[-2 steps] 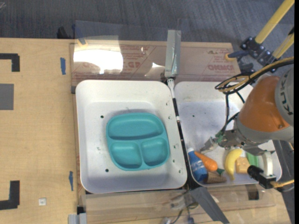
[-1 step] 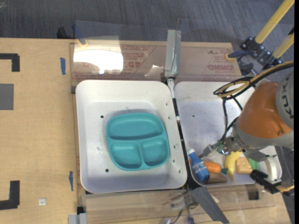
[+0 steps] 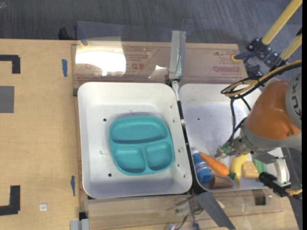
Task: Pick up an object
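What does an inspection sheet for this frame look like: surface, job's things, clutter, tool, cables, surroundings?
Surface: two white bins side by side, left bin and right bin, on a wooden bench.
Job's things: carrot, blue bottle, banana and a tan block crowded at the right bin's near edge.
Clutter: teal divided tray in the left bin.
Tool: tool low over the pile; finger state unclear.
Cables: black cables looping beside the arm.
Surroundings: grey floor, yellow bars.

One fixed camera looks down aslant on both bins (image 3: 91,99).
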Tool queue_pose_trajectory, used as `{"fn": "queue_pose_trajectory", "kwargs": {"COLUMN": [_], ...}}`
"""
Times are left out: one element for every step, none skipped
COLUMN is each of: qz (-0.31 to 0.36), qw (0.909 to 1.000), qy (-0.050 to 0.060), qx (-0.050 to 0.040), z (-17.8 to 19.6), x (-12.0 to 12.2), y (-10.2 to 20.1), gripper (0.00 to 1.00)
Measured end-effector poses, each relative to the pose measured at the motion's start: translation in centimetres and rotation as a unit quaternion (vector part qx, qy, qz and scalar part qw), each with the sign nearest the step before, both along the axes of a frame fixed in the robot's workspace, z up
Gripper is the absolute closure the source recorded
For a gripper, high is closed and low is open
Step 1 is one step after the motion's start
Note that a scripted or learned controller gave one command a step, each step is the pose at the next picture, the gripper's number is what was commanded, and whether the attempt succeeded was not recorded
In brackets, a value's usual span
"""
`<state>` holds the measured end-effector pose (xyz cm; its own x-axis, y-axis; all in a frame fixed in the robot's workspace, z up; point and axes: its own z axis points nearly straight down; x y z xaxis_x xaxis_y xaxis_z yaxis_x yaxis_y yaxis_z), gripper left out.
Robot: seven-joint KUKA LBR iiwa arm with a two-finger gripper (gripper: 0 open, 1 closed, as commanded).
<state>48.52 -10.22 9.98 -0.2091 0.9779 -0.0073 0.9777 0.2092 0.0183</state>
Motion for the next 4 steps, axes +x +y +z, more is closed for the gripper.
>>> {"fn": "queue_pose_trajectory", "kwargs": {"qz": [0.000,0.107,-0.031,-0.092], "qw": [1.0000,0.9943,0.9995,0.9956], "qy": [0.001,0.003,0.004,0.018], "qx": [-0.0004,-0.0021,0.0014,0.0028], "z": [-0.1,-1.1,16.2,2.2], "x": [0.0,-0.2,3.5,0.4], "y": [-0.1,0.2,0.9,0.5], "gripper": [0.00,0.00,0.00,0.00]}}
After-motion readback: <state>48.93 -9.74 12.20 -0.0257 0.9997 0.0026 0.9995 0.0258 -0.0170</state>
